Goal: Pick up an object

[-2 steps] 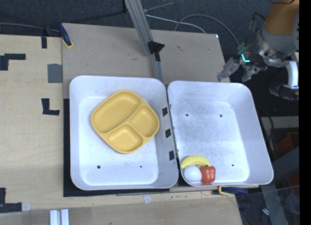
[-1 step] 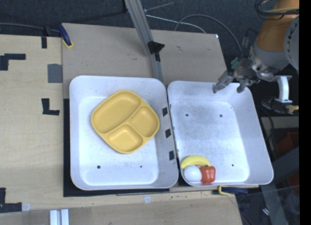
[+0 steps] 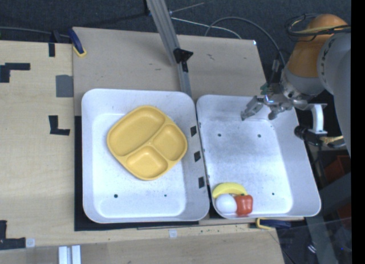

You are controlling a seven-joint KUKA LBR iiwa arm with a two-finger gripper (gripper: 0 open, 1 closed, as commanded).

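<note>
**Gripper parked wide over the right bin, nothing in it**

Gripper [image 3: 261,110] hangs with its fingers spread wide and nothing between them, up over the far end of the right bin [image 3: 296,166]. Nearest the camera, tucked in that same bin's near left corner, sit a yellow banana-ish piece [image 3: 228,188], a white ball [image 3: 226,203] and a red piece [image 3: 244,204], all bunched together touching, well apart from the gripper. Next door, the left bin [image 3: 97,160] has a yellow divided tray [image 3: 146,142] lying flat in it

Robot lab, plywood bench [image 3: 34,143], white bins [image 3: 91,143], cables [image 3: 228,26]
</note>
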